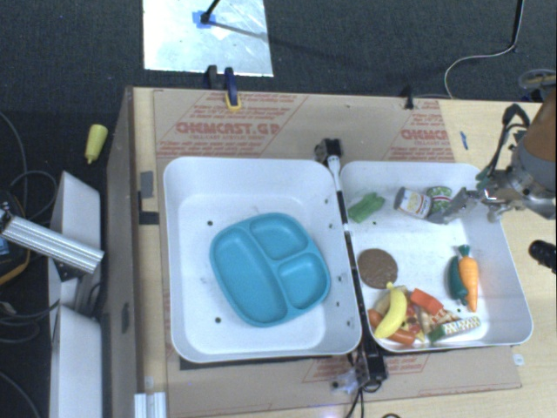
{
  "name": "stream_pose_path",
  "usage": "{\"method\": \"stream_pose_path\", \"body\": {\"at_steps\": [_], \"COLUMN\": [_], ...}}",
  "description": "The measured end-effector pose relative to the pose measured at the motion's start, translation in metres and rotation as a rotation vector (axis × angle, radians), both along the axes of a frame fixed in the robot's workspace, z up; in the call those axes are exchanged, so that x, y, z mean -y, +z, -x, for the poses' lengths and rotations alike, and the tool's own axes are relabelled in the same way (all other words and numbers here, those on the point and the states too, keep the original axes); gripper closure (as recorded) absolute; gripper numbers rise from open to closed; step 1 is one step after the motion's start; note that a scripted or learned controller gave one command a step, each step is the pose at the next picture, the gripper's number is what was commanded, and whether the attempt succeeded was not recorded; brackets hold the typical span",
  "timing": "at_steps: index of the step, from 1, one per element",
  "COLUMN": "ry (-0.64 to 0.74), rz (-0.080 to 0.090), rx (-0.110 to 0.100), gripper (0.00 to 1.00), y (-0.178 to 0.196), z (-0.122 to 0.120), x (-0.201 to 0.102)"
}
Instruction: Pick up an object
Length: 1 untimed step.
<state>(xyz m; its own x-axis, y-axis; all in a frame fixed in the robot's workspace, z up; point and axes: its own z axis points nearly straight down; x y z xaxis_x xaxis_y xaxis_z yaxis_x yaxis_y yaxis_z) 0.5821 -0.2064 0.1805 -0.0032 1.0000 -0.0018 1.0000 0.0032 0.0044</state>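
The pincer [466,200] is seen at the far right corner of the right bin [513,307], low over the white floor, and nothing is seen held in it; how wide it is open cannot be told. The nearest thing is a small jar [419,202], lying on its side just to the left of the pincer, with its long side running left to right. It is judged the easiest thing to pick up, since only a short move left is needed. A green toy [365,206] lies farther left. A brown disc [377,267], a carrot [468,277], a banana [392,312] and a heap of small toys [432,319] are found nearer in the same bin. A blue plate [269,267] with three parts is held in the left bin [187,233], with nothing on it.
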Motion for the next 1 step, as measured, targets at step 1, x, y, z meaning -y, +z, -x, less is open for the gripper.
{"method": "stream_pose_path", "body": {"at_steps": [1], "ry": [-0.002], "rz": [-0.002], "rx": [-0.005], "gripper": [0.00], "y": [-0.0735], "z": [0.0536], "x": [0.0001]}}
